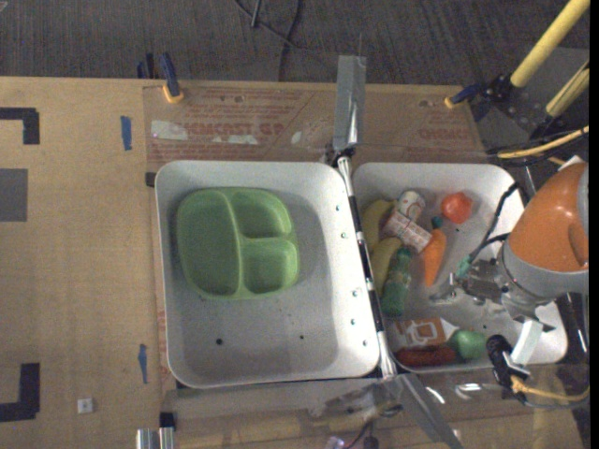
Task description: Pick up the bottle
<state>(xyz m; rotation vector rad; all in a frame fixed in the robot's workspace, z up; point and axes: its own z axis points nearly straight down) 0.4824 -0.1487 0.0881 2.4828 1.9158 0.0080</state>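
Hovering over the right bin (pixel 552 340), end effector (pixel 473 281) not yet on the bottle (pixel 397 284).

Green bottle lying just left of end effector, wedged beside banana (pixel 382 251) and carrot (pixel 434 255), so crowded for a grasp; grip state impossible to tell.

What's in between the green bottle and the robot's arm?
In the camera view, an orange carrot lies between the green bottle and the arm, then bare white bin floor.

Grey arm (pixel 538 274) with orange band, black cables trailing.
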